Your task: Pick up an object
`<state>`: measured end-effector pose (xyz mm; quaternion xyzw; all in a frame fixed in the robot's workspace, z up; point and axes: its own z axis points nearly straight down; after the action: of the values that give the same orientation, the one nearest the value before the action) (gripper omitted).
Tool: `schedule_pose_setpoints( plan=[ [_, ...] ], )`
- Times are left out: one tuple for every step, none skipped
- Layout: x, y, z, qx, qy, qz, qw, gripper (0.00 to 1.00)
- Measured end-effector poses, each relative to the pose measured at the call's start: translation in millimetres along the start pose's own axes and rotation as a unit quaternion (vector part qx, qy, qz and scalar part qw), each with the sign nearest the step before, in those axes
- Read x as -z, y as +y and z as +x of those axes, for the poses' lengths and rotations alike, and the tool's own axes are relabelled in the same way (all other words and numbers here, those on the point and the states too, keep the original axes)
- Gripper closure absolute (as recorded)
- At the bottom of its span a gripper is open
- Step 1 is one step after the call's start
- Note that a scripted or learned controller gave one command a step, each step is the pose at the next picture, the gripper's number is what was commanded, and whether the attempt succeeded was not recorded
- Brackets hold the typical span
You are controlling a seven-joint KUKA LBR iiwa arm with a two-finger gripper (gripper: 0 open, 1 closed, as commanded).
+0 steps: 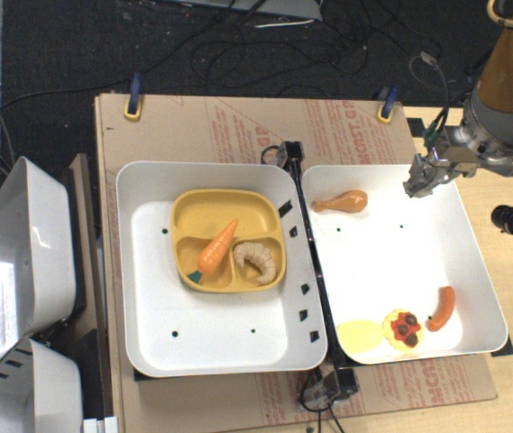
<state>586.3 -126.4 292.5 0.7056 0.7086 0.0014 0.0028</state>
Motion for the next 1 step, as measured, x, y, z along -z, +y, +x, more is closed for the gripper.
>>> schedule_pose_setpoints(
  plan=[
    [1.2,-12.6,51.7,0.002,0.002,0.003,1.0,1.0]
  ],
)
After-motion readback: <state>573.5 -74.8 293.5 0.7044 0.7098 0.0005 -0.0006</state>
